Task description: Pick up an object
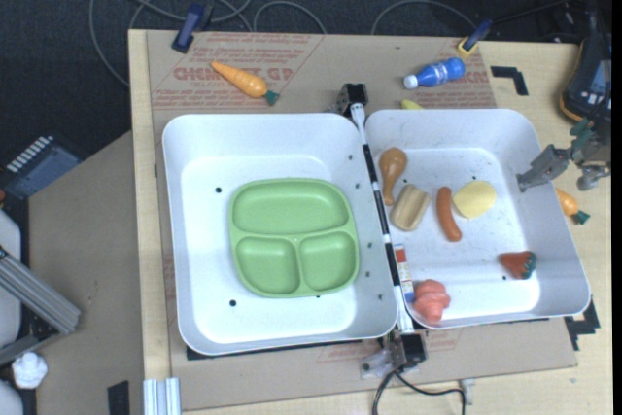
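Observation:
The right bin (544, 238) holds several toy foods: a brown pear-shaped piece (392, 168), a tan bread roll (409, 207), an orange-red sausage (448, 213), a yellow lump (474, 199), a red pepper (518, 263) and a pink piece (431, 298) at the near left corner. My gripper (564, 172) hangs over the bin's right rim, to the right of the yellow lump. It is open with nothing between its fingers.
The left bin (194, 209) holds a green divided plate (292, 236). On the bench outside the bins lie a carrot (243, 80) at the back left, a blue bottle (437, 73) behind the right bin, and a small carrot (570, 206) beside its right rim.

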Robot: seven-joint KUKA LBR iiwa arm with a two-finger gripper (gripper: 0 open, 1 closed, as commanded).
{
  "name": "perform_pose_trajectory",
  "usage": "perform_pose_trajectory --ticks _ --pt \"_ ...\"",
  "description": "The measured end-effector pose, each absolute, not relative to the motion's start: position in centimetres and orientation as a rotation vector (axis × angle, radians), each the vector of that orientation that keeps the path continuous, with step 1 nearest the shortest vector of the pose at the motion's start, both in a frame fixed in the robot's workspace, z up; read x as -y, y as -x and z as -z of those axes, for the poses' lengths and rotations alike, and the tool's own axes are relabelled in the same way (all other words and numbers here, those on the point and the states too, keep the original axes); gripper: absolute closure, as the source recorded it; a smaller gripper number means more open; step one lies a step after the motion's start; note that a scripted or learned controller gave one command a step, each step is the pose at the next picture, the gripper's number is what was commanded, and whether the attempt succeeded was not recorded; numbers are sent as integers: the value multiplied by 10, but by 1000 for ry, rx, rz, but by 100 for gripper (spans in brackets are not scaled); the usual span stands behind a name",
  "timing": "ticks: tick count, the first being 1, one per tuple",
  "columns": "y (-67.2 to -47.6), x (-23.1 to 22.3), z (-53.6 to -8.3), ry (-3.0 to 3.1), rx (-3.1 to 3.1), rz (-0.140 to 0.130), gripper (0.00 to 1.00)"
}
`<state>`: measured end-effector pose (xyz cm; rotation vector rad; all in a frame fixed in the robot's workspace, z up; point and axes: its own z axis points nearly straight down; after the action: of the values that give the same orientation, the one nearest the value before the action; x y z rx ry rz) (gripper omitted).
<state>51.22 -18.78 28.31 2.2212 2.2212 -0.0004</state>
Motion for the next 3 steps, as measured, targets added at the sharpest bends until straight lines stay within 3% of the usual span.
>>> perform_pose_trajectory --ticks 1,2,3 --pt "-549 144 -169 -2222 -2225 2 0" --pt "-563 139 -84 -2221 -2222 0 0" --pt "-564 139 -95 -2220 -2220 -1 100"
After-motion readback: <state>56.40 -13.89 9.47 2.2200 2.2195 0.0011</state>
